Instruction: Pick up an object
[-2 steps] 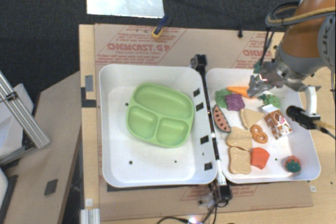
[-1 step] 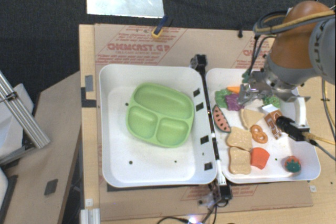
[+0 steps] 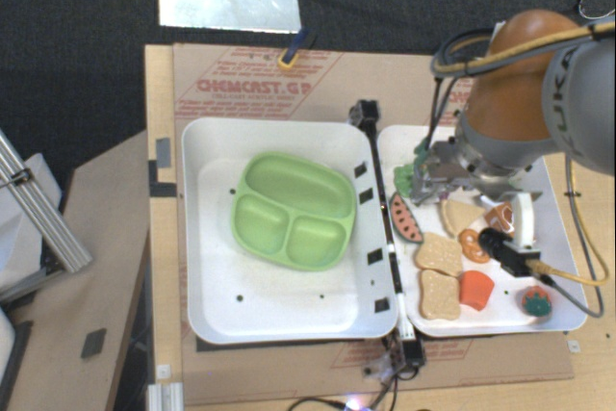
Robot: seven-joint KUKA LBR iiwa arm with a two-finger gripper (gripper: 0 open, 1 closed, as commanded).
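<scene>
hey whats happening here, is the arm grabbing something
A grey and orange robot arm reaches in over the right bin, its hand low among toy food: a watermelon slice, two bread slices, a pretzel and an orange block. Whether it has gripped anything can't be told from this angle. The left bin holds a green divided tray.

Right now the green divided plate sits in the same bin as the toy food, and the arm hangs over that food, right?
Not quite. In the camera view the green divided plate lies in the left bin; the toy food is in the right bin. The arm does hang over that food.
</scene>
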